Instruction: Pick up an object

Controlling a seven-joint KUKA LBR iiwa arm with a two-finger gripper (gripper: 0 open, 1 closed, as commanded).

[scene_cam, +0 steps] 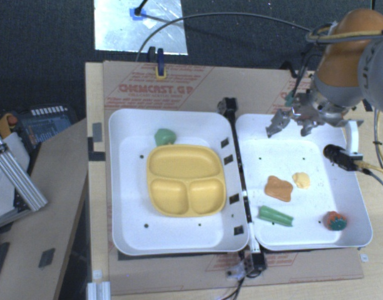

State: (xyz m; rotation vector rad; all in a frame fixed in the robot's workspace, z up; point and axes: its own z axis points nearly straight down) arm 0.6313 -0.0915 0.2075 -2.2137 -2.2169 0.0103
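Observation:
My gripper (290, 126) hangs over the far edge of the right bin (310, 242), its fingers spread and nothing between them. In that bin, nearer the front, lie an orange piece (278, 188), a small pale yellow piece (301, 180), a long green pod (276, 215) and a round red and green item (334, 220) in the front right corner. The gripper is well behind all of them and touches none.
The left bin (126, 230) holds a yellow divided plate (182, 180) and a small green lump (165, 136) behind it. A black divider (236, 167) runs between the bins. A grey metal sheet (138, 14) lies beyond the bench.

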